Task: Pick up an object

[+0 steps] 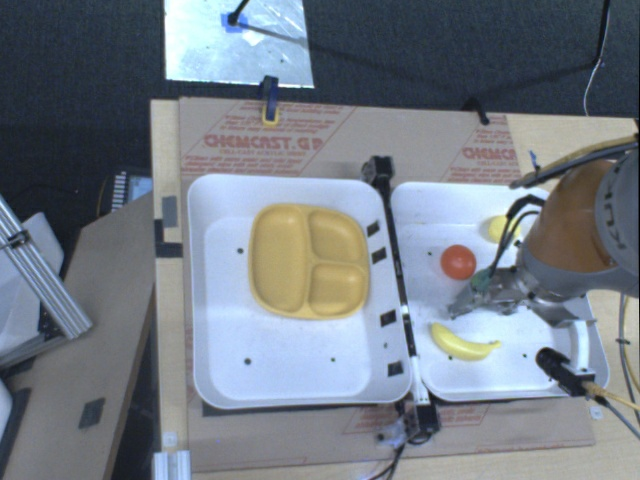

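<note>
Fingers – state unclear | banana just below – tomato above | yellow plate left bin

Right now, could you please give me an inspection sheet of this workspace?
Surface: two white bins side by side, the left bin and the right bin, on a brown board.
Job's things: in the right bin, a red ball, a banana and a partly hidden yellow object.
Clutter: a yellow divided tray in the left bin.
Grippers: the gripper is low in the right bin, between ball and banana; finger state unclear.
Cables: black cables cross the dark background.
Surroundings: a shiny sheet beyond the board.
</note>
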`<state>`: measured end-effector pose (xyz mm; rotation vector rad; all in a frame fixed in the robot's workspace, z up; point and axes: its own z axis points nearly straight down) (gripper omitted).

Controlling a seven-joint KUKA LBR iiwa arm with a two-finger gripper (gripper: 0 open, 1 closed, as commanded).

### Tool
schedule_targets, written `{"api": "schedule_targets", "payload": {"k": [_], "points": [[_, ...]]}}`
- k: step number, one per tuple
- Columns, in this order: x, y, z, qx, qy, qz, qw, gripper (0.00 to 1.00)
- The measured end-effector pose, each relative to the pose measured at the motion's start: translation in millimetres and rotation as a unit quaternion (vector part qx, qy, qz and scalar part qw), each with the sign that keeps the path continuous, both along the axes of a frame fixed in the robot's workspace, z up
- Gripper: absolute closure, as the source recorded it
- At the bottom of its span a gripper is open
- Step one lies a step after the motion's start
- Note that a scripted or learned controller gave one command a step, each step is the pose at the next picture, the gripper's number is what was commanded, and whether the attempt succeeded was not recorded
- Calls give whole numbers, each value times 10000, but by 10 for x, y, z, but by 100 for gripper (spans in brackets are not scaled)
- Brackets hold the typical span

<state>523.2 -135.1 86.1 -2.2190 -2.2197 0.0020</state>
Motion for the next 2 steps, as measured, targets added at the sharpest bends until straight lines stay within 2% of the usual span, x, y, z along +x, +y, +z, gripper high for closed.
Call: {"api": "schedule_targets", "payload": {"k": [1,2], "points": [[14,-4,131,-7,-24,-2,10000,100],[20,-96,727,-17,-47,-6,10000,100]]}}
